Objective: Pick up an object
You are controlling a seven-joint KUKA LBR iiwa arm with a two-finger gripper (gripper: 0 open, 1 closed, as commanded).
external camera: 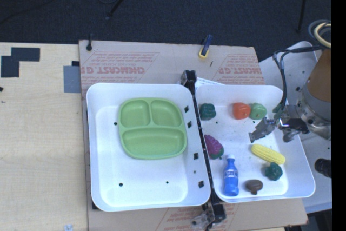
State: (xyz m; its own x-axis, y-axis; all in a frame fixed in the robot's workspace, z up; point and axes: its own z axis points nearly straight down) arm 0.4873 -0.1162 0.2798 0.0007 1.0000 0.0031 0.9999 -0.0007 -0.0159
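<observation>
The right bin holds several toy items. Among them are a yellow corn cob, a blue bottle, a purple piece, an orange-red piece and a light green piece. A dark green piece lies at the bin's far left, another dark green piece near the front right, and a brown piece at the front. My gripper hovers just above the corn cob, at the bin's right side. It is open, with nothing between its fingers.
The left bin carries a green divided plate. A black divider runs between the two bins. A yellow clamp sits at the cardboard's far edge. The arm and its cables stand beyond the right bin's right wall.
</observation>
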